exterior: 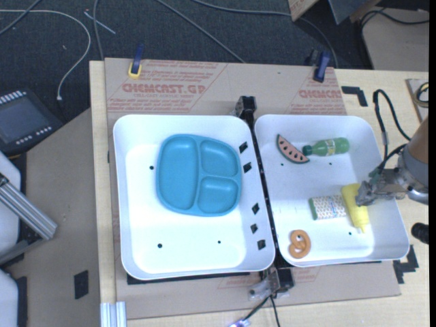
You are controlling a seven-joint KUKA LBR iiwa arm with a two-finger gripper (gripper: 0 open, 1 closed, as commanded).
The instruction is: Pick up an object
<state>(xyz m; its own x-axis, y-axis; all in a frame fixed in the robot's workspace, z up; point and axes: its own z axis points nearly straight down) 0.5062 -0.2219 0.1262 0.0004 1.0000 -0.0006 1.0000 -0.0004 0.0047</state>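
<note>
Camera view, reading left to right. Left bin [129,182]: one blue divided plate [199,174] lying flat near its middle, three compartments facing up, nothing on it. Likely just parked there, well apart from anything the arm is after.

Right bin [313,125], which touches the left one along the centre seam, carries the small items. Watermelon slice toy [291,150] near the back, a green bottle [326,147] on its side just beside it, cap end toward the slice. Toward the front edge, a pretzel-like ring [299,244] sits alone. Between those, a speckled sponge block [328,208] lies flat, and just beside it on the right a yellow bottle [355,206] lies at a slant, nozzle pointing to the front right.

Far right: the gripper [371,190] comes in low over the bin's right rim, tip right at the yellow bottle's upper end, seemingly touching it. Whether the tool is spread or closed, can't tell; its tip is too small and blurred. Nothing is visibly clamped, so I won't call it a hold.

Judgement: the yellow bottle is the target, and it lies in the bin, not lifted. Being round, it may roll away when pinched.
</note>
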